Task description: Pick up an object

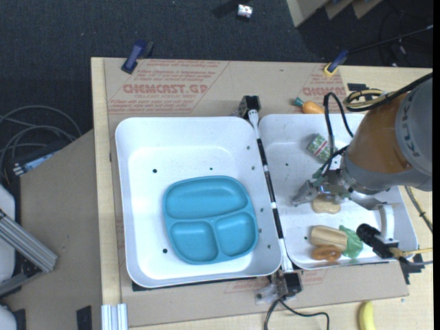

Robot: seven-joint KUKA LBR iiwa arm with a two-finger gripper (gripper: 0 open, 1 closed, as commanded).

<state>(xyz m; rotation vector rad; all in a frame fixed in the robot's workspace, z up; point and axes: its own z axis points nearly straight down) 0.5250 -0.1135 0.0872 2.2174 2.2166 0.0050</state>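
1. A pale beige object (325, 205) lies in the right bin (289, 184), near its middle.
2. The tool (323, 188) sits just above and touching this object; whether it is clenched or released cannot be told.
3. A tan block (327, 236), an orange piece (326, 254) and a green item (352, 243) lie nearer the front wall.
4. The left bin (137, 157) holds a blue divided tray (210, 218).
5. Both bins rest on the table (172, 81).
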